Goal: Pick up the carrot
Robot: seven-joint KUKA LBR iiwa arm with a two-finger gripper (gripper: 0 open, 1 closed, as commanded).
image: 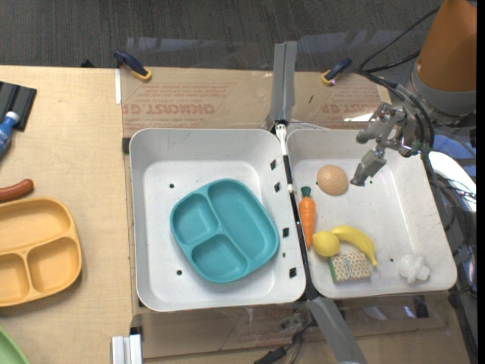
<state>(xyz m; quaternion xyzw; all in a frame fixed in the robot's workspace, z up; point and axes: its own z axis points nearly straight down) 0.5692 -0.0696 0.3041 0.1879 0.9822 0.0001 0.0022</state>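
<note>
Dark carpet floor (pixel 212 14) behind wooden bench (pixel 61 127)

Orange tray (pixel 34 252) and red sausage (pixel 15 189) cut off at left edge; arm (pixel 451 44) cropped at top right. Claw (pixel 367 169) finger spacing indiscernible; white lump (pixel 413 268) unidentifiable.

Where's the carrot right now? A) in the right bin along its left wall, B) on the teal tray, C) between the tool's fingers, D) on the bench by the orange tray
A: the carrot lies in the right bin against its left wall, beside the lemon, apart from the tool.
</note>
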